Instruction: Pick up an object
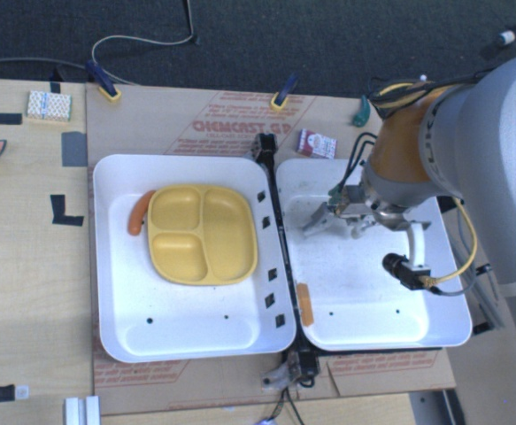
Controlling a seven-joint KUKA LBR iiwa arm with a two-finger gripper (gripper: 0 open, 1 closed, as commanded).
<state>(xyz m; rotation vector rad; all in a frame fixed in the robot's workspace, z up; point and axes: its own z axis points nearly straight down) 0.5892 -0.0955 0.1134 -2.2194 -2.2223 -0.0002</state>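
Observation:
My gripper (pixel 333 226) hangs low over the upper left part of the right bin (pixel 435 326), under the grey arm with its orange band. Its fingers stand open, spread apart, with nothing between them. A small orange piece (pixel 304 304) lies at the right bin's left wall, below and to the left of the gripper. In the left bin (pixel 116 317) a yellow divided plate (pixel 203 235) lies flat, and an orange sausage (pixel 137 212) rests against the plate's left edge.
A black divider with clips (pixel 273 237) runs between the two bins. A small red and white packet (pixel 316 143) lies on the cardboard behind the right bin. Cables loop off the wrist at the right (pixel 457 264).

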